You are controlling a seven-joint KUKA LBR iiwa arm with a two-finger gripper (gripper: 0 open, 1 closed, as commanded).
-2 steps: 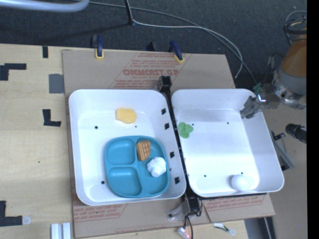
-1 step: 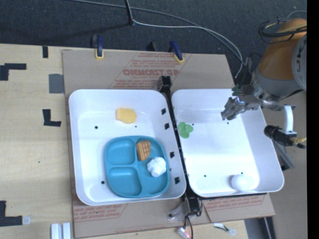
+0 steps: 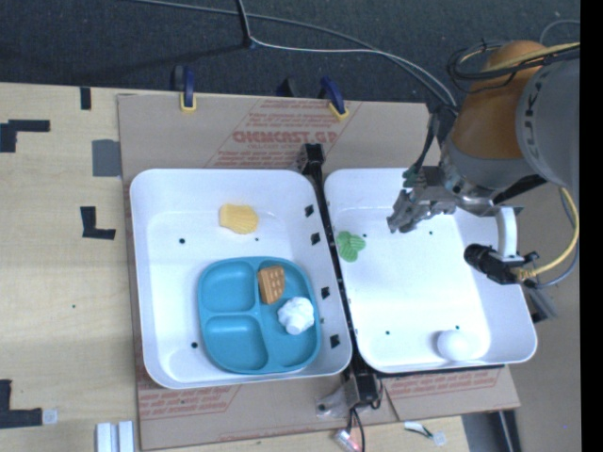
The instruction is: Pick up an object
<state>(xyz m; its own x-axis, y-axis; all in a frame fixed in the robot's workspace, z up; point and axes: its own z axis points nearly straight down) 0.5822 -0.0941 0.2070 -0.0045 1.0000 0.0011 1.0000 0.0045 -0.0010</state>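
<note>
My tool (image 3: pixel 407 217) hangs over the upper part of the right bin (image 3: pixel 490 295); I cannot tell its state, and nothing shows held in it. The nearest thing to pick is a small bumpy green piece (image 3: pixel 351 246), just beside the bin's left wall. A smooth white ball (image 3: pixel 459 344) lies near the front rim. In the left bin (image 3: pixel 165 252) a glossy blue tray (image 3: pixel 240 332) holds a waffle (image 3: pixel 271 283) and a white lump (image 3: pixel 297 315).

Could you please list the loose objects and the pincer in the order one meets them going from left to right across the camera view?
Yellow piece → waffle-like brown piece → white fluffy lump → green object → pincer → white ball.
</note>
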